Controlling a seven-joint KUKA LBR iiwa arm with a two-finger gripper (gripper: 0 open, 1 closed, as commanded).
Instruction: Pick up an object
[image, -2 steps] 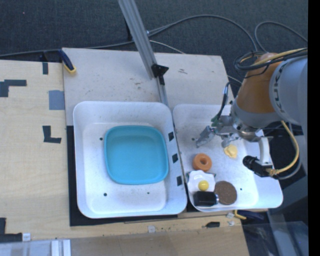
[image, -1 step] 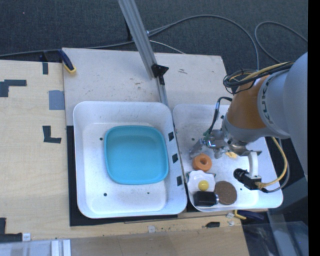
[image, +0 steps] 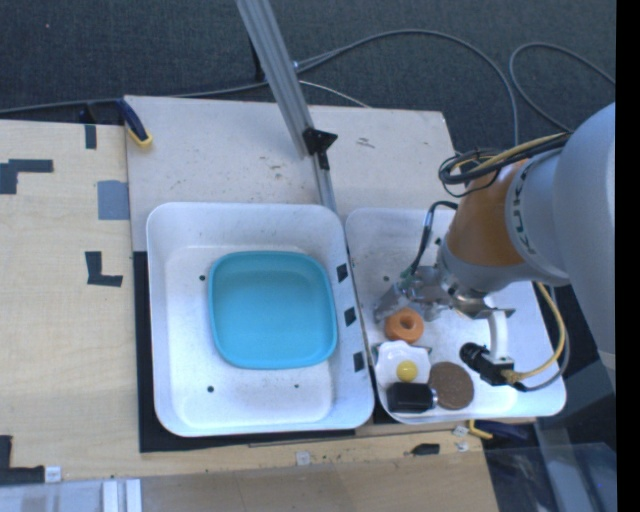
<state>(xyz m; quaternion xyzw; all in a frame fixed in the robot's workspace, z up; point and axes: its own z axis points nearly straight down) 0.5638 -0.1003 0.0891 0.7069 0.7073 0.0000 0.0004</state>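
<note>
Grey arm (image: 560, 210) hides its fingers above the orange doughnut (image: 405, 325); opening cannot be told.

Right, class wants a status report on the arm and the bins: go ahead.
Gripper low in right bin, over orange doughnut. Fried egg, brown disc, black item crowd beside. Left bin: blue plate.

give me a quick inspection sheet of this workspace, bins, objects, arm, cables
surface: two white bins side by side, left bin, right bin
job's things: in the right bin, orange ring, white piece with yellow centre, brown disc, black object
clutter: blue tray in the left bin
grippers: pincer low over the right bin, just above the orange ring; nothing seen held
cables: yellow and black cables on the arm
surroundings: metal pole, dark floor
</note>
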